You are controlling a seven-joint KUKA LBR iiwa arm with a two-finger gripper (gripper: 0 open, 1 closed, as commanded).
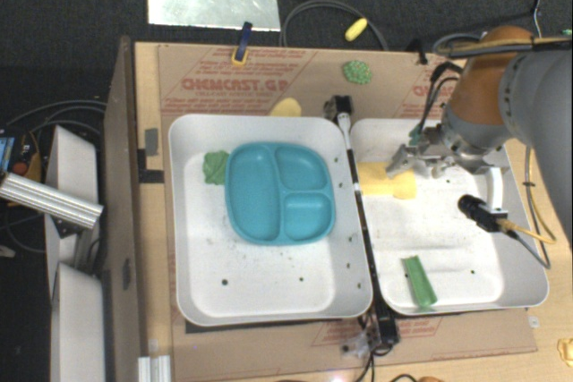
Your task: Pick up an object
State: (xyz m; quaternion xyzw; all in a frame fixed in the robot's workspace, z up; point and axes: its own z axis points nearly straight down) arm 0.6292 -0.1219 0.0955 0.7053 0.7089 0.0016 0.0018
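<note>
Here the gripper (414, 164) hangs low in the right bin (452, 239), well to the right of the turquoise divided plate (279, 192), which lies in the left bin (269, 280). Its tip is just over the upper edge of a yellow block (389, 184) (whether it is open or closed, and whether it touches the block, I cannot tell). The block lies right of the plate, just past the divide between the bins. A green rectangular block (418, 280) lies below and right of the plate. A green leafy toy (215, 165) touches the plate's upper left rim.
</note>
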